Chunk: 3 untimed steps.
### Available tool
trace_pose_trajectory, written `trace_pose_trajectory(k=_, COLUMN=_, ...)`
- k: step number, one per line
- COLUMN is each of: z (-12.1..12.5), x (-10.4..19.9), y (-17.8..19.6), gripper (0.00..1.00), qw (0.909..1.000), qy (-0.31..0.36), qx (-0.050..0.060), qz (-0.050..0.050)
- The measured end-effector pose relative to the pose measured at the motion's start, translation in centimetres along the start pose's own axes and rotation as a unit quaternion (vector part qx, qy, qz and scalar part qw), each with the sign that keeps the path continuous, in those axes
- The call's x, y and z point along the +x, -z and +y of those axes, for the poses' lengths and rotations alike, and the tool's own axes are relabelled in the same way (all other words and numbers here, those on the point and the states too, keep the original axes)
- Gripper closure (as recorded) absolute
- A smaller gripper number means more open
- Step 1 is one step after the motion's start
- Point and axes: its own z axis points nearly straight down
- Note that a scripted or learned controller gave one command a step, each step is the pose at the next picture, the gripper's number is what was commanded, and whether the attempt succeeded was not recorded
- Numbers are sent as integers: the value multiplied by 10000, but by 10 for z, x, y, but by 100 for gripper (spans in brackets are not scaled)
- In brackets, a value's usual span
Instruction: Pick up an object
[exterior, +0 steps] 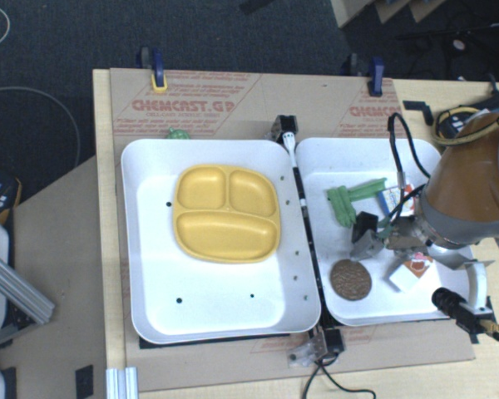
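White bins sit side by side on a cardboard-topped bench [233, 98]: left bin [150, 298] holds a yellow tray [227, 213] w/ three compartments (two small at the back, one wide in front), lying flat near the bin's middle. Right bin [316, 160] holds the clutter: a green piece [349, 199] lying flat toward the back, a brown disc [350, 279] near the front rim, a small white box [409, 269] w/ red print to the disc's right, and a blue-and-white bit [390, 199] just beside the green piece, partly hidden by the arm. Arm [470, 181], grey w/ an orange band, comes in from the right over the right bin; a black cable [399, 144] loops along it. Gripper [368, 238] is low in the bin, btwn the green piece and the disc, dark fingers [364, 224] pointing left. Fingers look close together, nothing visibly clamped btwn them. Disc lies just in front of the fingertips, apart from them as far as can be seen; green piece just behind. Blue clamps [156, 63] pin the cardboard at the back edge.
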Motion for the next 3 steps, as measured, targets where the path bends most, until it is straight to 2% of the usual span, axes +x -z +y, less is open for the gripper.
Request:
trace_pose_trajectory(k=1, z=68, x=-13, y=-61, gripper=0, qw=10000, qy=21, qx=-33, qz=-22)
trace_pose_trajectory(k=2, z=67, x=-13, y=-47, gripper=100, qw=10000, qy=11, qx=-43, qz=-21)
trace_pose_trajectory(k=3, z=144, x=79, y=38, gripper=100, qw=9999, qy=72, qx=-104, qz=-1)
